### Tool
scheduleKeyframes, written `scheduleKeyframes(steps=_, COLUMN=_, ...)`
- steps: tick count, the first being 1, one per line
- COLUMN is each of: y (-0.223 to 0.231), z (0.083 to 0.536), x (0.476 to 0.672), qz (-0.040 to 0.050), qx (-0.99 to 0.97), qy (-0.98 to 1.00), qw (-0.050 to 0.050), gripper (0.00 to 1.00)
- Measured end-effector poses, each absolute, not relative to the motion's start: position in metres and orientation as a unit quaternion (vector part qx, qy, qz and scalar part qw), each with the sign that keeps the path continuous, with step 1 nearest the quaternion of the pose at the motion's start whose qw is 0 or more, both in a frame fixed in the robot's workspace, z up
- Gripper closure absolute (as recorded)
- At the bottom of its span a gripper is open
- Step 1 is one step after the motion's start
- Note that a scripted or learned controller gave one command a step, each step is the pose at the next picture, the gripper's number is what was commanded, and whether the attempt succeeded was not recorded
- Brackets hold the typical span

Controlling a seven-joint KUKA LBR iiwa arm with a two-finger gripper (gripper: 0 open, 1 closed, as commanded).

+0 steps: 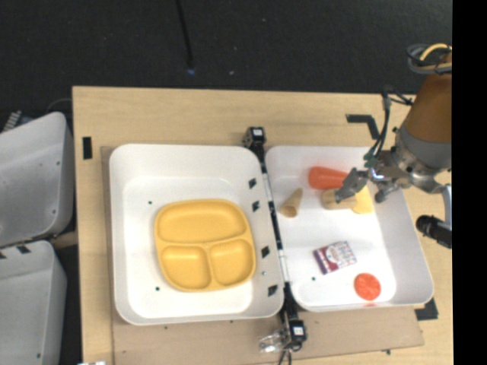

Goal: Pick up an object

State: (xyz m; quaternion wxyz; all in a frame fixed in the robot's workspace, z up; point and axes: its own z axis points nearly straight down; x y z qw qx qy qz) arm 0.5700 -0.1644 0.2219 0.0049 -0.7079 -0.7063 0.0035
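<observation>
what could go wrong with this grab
The claw sits low over a tight cluster: a tan piece, a yellow block and an orange carrot. It may close on two at once, or nudge one aside. That cluster is near the right bin's back wall, limiting room.

Pretty plain setup: a light wood desk [190, 116] sits on a dark, almost black carpet-like floor [228, 29]. A thin cable [183, 29] runs across that floor. Off to the left there's some pale grey plastic casing [30, 177]. Lighting's even, no harsh shadows.
</observation>
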Motion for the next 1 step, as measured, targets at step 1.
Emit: scheduleKeyframes(steps=1, y=-0.1640, z=0.2292, x=0.5727, qz=-0.0002, qx=-0.707, qy=-0.708, qw=0.000, gripper=0.00)
